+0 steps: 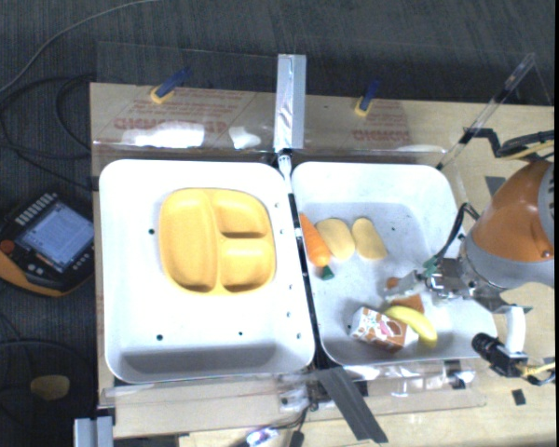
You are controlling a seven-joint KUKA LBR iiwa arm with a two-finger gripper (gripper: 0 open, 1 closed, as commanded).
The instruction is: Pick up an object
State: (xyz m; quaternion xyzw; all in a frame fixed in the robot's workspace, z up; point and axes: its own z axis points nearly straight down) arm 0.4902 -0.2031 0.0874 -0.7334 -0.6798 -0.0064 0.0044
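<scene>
My gripper [435,277] hangs at the frame's right over the right bin [429,180]; how it stands, I cannot tell. A banana [413,322] lies lower right. Dark carpet [37,110] surrounds the bench [419,128].

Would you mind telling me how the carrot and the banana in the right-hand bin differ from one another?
The carrot is orange with a green end, while the banana is yellow. The carrot lies straight along the bin's left wall; the banana is curved and sits near the front, beside a small carton. The carrot lies farther from the gripper than the banana. Both are elongated and lie flat in the right bin.
</scene>
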